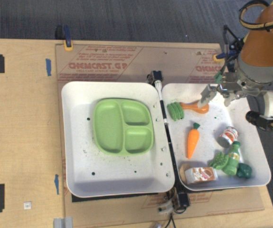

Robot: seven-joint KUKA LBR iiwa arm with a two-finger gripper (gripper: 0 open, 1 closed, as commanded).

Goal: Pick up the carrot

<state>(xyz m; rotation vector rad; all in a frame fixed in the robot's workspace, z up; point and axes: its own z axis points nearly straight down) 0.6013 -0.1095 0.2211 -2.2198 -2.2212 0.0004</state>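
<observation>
An orange carrot [192, 142] with a small green stem lies in the middle of the right bin [262, 153], pointing toward the front. A second, thinner orange piece [196, 108] with a leafy green top [175, 111] lies at the bin's back left. My gripper [217, 97] hangs over the back of the right bin, just right of that thinner piece and well behind the carrot. Its fingers [206, 96] are spread open with nothing between them.
The right bin also holds a small can [228, 136], a green bottle [232, 155], a broccoli [220, 162], a dark green item [244, 170] and a packet [200, 174] at the front. A green divided plate [123, 126] sits in the left bin [74, 127].
</observation>
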